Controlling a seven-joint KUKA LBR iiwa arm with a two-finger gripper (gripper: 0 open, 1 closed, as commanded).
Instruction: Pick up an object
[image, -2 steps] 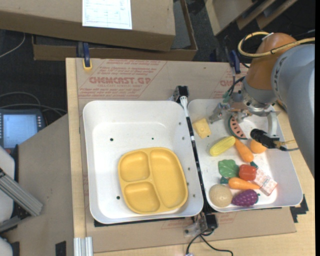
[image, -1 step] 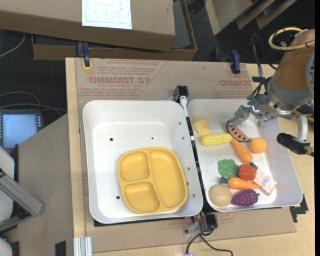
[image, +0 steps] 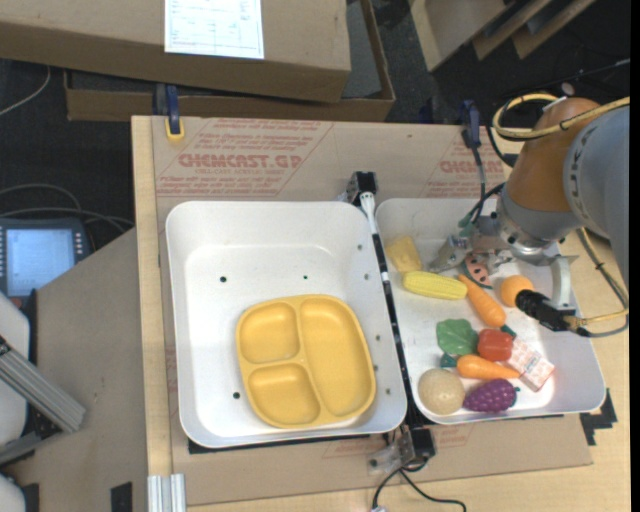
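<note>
The grey arm with its orange band (image: 545, 165) reaches in from the right and bends down over the far part of the right bin (image: 585, 385). Its gripper (image: 478, 258) sits low among the toys there, above the yellow corn cob (image: 434, 287) and just beside the wedge of yellow cheese (image: 405, 253); the wrist hides the fingertips, so I cannot tell whether the jaws are apart or together, and nothing can be seen between them. The rest of the toy food lies in the same bin: an orange carrot (image: 485, 303) slanting beside the corn, a green broccoli-like piece (image: 456, 336), a red tomato (image: 495, 345), a second carrot (image: 487, 368), a pale round onion (image: 440, 391) and a purple bunch of grapes (image: 490, 397) near the front wall. What looks like an orange fruit (image: 514, 290) rests close to the wrist. The left bin (image: 200, 250) holds a yellow divided tray (image: 305, 360) lying flat toward its front.
</note>
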